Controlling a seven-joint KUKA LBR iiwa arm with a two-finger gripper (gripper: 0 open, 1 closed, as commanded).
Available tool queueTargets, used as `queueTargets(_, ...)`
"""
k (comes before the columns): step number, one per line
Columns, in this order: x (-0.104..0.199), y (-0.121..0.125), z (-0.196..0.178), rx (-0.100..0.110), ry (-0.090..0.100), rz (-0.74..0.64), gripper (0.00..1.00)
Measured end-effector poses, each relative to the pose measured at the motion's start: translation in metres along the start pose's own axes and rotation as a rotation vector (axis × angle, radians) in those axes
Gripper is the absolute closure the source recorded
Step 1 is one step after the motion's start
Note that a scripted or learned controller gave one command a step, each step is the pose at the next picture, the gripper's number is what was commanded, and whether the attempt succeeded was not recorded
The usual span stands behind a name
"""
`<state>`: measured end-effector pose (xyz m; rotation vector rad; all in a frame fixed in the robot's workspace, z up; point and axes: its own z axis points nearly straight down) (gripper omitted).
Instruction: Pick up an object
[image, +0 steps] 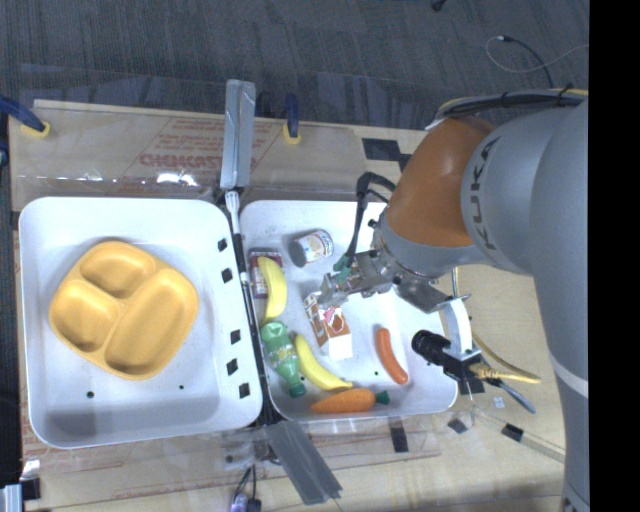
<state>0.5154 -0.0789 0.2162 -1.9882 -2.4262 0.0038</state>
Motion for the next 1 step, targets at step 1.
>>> queueTargets(1, 0.0313, 0.0071, 0.025, -0.001, 0.0, -0.273, 1.0)
